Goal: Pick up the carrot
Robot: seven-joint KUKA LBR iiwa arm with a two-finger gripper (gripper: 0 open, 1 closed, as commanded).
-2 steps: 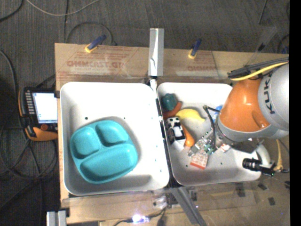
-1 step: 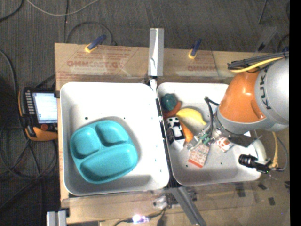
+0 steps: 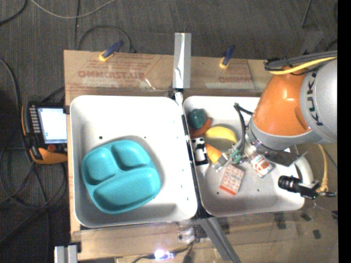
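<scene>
The carrot (image 3: 198, 123), a short orange body with a dark green top, lies at the far left of the right bin (image 3: 274, 201), close to the divider. My gripper (image 3: 236, 156) hangs over the middle of the right bin, to the right of the carrot and nearer the front, under the orange wrist band. It is apart from the carrot, with a yellow banana (image 3: 221, 135) between them. A small orange piece (image 3: 214, 155) lies just left of the gripper.
A teal divided plate (image 3: 122, 175) sits in the left bin (image 3: 82, 114). In the right bin a black-and-white item (image 3: 198, 149) lies by the divider. Two red-and-white packets (image 3: 232, 180) (image 3: 261, 166) lie near the gripper.
</scene>
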